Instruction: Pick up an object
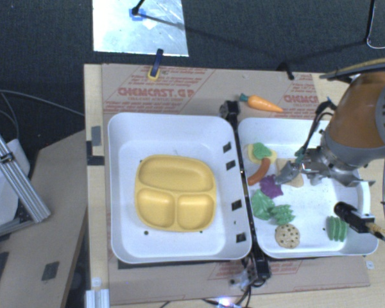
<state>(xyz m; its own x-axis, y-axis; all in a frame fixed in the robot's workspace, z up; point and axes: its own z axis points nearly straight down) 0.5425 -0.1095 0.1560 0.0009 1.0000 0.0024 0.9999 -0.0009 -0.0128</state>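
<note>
Purple toy piece (pixel 270 185) is lying in the right bin (pixel 308 239), at the centre right of the frame, and it is looking like the likeliest target because the gripper (pixel 289 171) is hanging just above and beside it. Whether the hand is open, closed or clasping anything I cannot tell — nothing is visibly sitting in its grasp, so the pick appears not yet done, with closing and lifting probably still to come. Around the purple piece are crowding an orange sausage (pixel 259 171), a green-and-yellow piece (pixel 259 151), leafy green pieces (pixel 273 208), a cookie (pixel 287 236) and a green bundle (pixel 336 228) further right. Over in the left bin (pixel 125 236) a yellow divided plate (pixel 175 192) is resting. Both bins are sitting on a printed cardboard sheet (pixel 154 92) over the bench, a toy carrot (pixel 264 103) is lying on the cardboard above the right bin, and dark carpet (pixel 38 37) — bearing a shiny square sheet (pixel 140 18) — is filling the upper part of the frame.
</note>
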